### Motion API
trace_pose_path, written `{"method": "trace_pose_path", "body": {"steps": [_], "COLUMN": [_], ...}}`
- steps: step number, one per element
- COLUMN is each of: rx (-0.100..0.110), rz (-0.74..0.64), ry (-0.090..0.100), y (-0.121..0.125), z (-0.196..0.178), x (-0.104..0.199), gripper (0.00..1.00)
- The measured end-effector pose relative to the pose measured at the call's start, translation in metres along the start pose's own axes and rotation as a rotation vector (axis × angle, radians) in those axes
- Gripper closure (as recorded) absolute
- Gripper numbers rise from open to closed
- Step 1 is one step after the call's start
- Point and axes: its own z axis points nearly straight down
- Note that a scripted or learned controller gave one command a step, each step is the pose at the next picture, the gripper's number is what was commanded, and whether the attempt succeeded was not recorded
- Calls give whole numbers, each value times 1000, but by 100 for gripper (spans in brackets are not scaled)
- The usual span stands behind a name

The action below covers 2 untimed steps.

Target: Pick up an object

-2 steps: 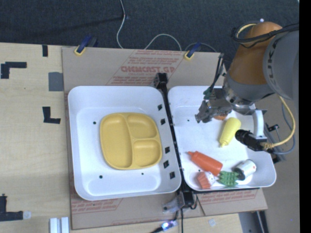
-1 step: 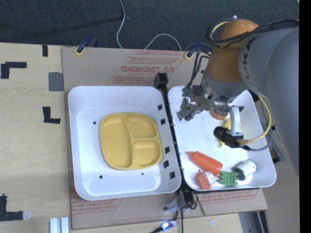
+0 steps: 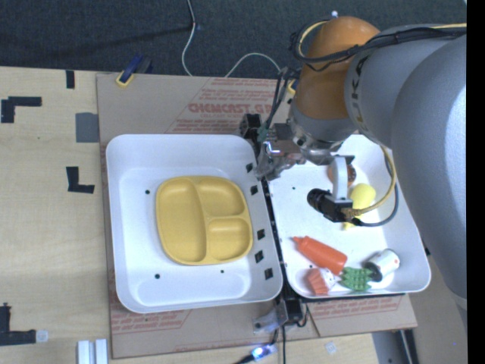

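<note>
Seen from above at a slant: left bin and right bin side by side on cardboard, touching along a shared middle ridge; in the left bin, bare white floor on every side of the plate, widest toward the near rim and the left wall, narrowest toward the ridge; plate touching no wall. In the right bin, open floor in the middle and along the ridge; far end covered by the arm, reaching in from the right; near end crowded with small things. Gripper over the ridge at the far part of the bins, just beside the left bin's far right corner; claw spread or pressed together: cannot tell. Things to pick: plate, mustard yellow, rounded square, three compartments, lying flat; carrot, orange-red, tapered, lying slantwise with its thin tip toward the ridge; just beside it, toward the near wall, a red-and-white piece; next to that a green toy, knobbly; then a white cylinder on its side, dark at one end, near the right wall; lemon, yellow, partly hidden by the wrist, apart from the carrot, farther up the bin.
</note>
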Motion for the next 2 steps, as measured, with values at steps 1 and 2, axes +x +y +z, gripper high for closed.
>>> {"method": "trace_pose_path", "body": {"steps": [1,2], "rx": [0,1], "rz": [-1,4], "ry": [0,-2], "y": [14,14], "z": [-10,-9], "x": [54,50], "gripper": [100,0]}}
